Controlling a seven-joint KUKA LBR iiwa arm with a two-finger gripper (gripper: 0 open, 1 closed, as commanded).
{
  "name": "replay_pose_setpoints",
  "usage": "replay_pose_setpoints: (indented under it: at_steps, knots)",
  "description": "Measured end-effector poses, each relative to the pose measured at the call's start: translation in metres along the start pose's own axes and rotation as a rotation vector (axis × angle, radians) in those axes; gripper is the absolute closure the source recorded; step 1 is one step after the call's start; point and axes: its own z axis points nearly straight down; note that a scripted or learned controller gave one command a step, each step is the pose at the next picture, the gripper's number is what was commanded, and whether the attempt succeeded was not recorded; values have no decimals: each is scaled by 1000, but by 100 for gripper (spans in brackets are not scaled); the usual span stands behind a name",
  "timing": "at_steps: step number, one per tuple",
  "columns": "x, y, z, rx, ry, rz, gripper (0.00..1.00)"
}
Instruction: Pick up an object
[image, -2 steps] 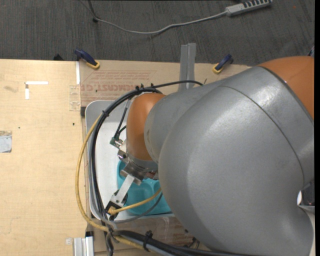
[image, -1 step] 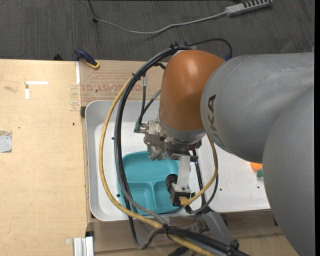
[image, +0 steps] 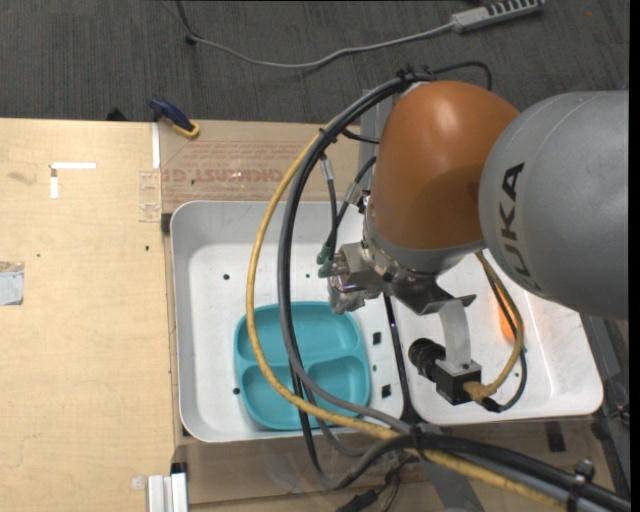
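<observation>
Teal tray (image: 300, 375), divided into compartments, lies flat in the left bin (image: 205, 300), toward its near-right corner, close to the wall shared w/ the right bin (image: 560, 370). Looks like 3 sections: one long one at the left, two smaller at the right. Yellow and black cables (image: 262, 300) drape across it from above and cross its near edge.

End effector (image: 348, 283) sits just above the tray's far-right corner, by the divider between bins. Mostly hidden under the arm's wrist; can't tell whether it's spread or pinched, and nothing visible between its tips. Contact w/ tray can't be judged from this angle.

Arm (image: 520, 190) comes in from the right, orange band bulking over the right bin, grey link w/ lettering beside it. A black fitting (image: 440, 365) w/ yellow hose hangs over the right bin's floor.

Both bins are white, side by side on the tabletop (image: 80, 300), which is light wood. Cardboard sheet (image: 240, 175) w/ red print lies behind the left bin. Blue-yellow clamp (image: 172, 116) at the tabletop's far edge. Dark carpet (image: 100, 50) beyond, w/ a grey cord running across it.
</observation>
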Motion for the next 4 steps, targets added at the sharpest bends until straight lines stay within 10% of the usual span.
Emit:
replay_pose_setpoints:
  at_steps: [1, 2, 3, 4]
  knots:
    - [7, 8, 182, -26, -1, -352, 100]
    - [-47, 62, 124, 0, 0, -25, 100]
    - [69, 10, 163, 3, 0, 44, 100]
    - [21, 5, -13, 1, 0, 190, 100]
